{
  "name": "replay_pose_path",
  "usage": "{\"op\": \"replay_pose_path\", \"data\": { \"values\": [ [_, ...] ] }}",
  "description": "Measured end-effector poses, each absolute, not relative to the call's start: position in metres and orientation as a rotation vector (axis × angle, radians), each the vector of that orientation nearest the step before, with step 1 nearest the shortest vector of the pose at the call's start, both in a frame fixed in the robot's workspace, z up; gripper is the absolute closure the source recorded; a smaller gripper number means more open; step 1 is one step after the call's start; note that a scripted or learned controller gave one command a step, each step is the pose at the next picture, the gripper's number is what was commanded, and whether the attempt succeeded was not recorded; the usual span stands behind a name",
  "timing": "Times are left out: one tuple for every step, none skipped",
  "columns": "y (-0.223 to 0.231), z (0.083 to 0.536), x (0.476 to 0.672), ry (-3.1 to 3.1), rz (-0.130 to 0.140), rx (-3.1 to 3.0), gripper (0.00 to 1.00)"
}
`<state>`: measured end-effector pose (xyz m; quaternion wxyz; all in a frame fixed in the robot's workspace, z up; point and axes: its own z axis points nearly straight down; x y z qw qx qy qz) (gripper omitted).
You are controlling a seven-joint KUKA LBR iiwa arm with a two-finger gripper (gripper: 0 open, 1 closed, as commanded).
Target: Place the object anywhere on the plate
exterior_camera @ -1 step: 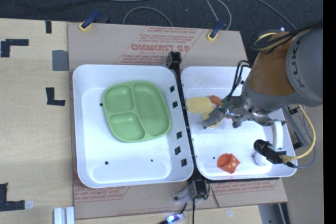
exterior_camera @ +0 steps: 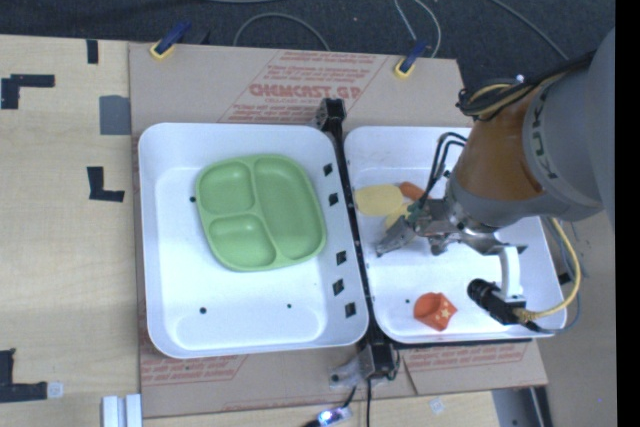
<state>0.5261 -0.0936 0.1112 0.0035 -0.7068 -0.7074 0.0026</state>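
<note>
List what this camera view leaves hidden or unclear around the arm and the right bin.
- Gripper: small and dark in the camera view; open or shut is unreadable.
- Yellow object: its right end is covered by the arm's wrist.
- Orange piece: mostly behind the wrist.
- Right bin: its right side lies under the arm.

Plate (exterior_camera: pixel 262 212) sits in left bin (exterior_camera: pixel 170 245), toward its back. Right bin (exterior_camera: pixel 400 143) touches it on the right. In right bin: one item (exterior_camera: pixel 378 200) by the divider, gripper (exterior_camera: pixel 398 233) just beside it, another item (exterior_camera: pixel 435 311) near the front edge.
</note>
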Motion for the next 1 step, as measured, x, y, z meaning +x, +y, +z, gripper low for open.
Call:
{"op": "replay_pose_path", "data": {
  "values": [
    [-0.0929,0.1223,0.527,-2.22,0.006,-2.214,1.0]
  ]
}}
